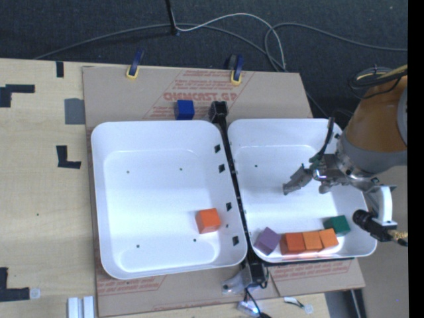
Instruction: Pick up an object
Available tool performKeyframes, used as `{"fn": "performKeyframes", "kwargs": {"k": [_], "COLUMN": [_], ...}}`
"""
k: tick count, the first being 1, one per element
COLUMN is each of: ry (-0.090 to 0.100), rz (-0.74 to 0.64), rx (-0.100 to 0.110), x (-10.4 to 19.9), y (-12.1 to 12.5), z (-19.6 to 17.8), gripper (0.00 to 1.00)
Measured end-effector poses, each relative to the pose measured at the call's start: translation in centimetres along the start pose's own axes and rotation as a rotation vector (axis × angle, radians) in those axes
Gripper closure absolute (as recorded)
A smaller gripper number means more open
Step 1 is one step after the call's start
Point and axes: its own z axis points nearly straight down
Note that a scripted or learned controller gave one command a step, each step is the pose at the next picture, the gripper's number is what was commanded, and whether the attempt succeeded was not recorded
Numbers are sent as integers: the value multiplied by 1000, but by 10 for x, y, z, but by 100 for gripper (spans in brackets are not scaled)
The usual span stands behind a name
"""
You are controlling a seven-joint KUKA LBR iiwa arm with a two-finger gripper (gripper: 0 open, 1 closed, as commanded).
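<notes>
Two shallow white plastic bins sit side by side. The left bin is mostly bare floor, with a small orange cube near its front right corner. The right bin is open at the back; along its front wall run a purple block, two orange blocks and a green block. The two-finger gripper hangs over the right bin's middle, fingers spread, nothing between them.

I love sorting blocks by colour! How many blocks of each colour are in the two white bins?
Orange: 4 (one in the left bin, three in a row in the right bin)
Purple: 1
Green: 1
Total: 6
</notes>
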Motion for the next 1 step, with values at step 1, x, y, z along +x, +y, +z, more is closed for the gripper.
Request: {"fn": "performKeyframes", "kwargs": {"k": [1], "ry": [0], "rz": [-1], "rx": [0], "x": [0], "y": [0], "z": [-10], "gripper": [100]}}
